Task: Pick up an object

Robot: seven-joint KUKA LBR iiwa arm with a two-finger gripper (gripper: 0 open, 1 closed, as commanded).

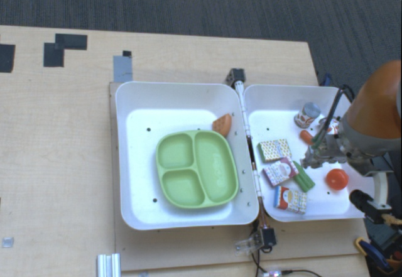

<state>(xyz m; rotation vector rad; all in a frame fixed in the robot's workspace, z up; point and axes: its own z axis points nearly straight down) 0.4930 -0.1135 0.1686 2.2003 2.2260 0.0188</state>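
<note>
My gripper (312, 160) hangs low over the middle of the right bin (264, 120), beneath the grey arm with its orange band. Directly under it lies a green stick-shaped item (304, 179), with a purple-and-white packet (279, 173) just to its left. Close by are a red tomato (337, 179) to the right and a green-patterned box (274, 149) to the upper left. A red-and-white carton (292, 200) lies toward the front. I cannot see anything between the gripper's tips.
A small can (308, 114) and a little orange piece (305, 137) lie at the back of the right bin. The left bin (135, 144) holds a green divided plate (197, 169) and an orange-brown food item (222, 124) by the shared wall.
</note>
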